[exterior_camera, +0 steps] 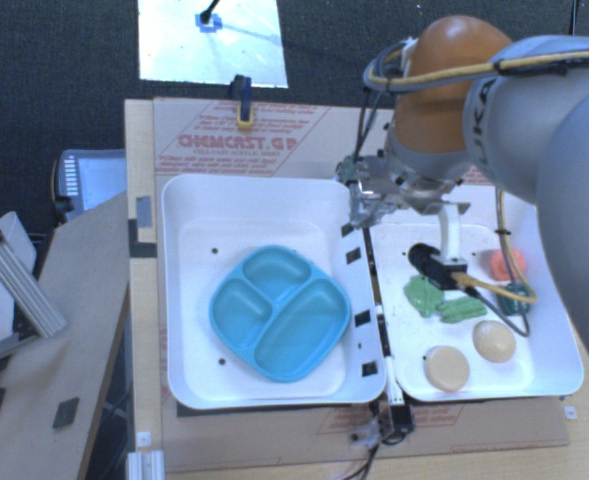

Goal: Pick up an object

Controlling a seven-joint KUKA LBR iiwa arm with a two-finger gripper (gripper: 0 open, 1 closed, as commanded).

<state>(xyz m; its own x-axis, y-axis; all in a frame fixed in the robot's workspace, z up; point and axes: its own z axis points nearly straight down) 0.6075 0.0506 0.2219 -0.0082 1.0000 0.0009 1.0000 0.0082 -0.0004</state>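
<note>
free: left bin [196, 220] edges | blocked: blue plate [279, 313] centre, right bin [406, 353] front

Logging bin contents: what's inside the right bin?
Two green pieces, two tan rounds, one pink-orange piece. The arm covers the right bin's far part, so anything there is hidden.

Light-blue three-compartment plastic plate [279, 313] lay flat, below and left of the gripper [358, 206], not touching it. Below and right of the gripper: green leaf-shaped piece [423, 294] just beside green pod-shaped piece [462, 310]. Further down: tan round piece [447, 368] and paler tan round piece [494, 341]. Farthest right: pink-orange piece [501, 263], partly hidden.
</note>
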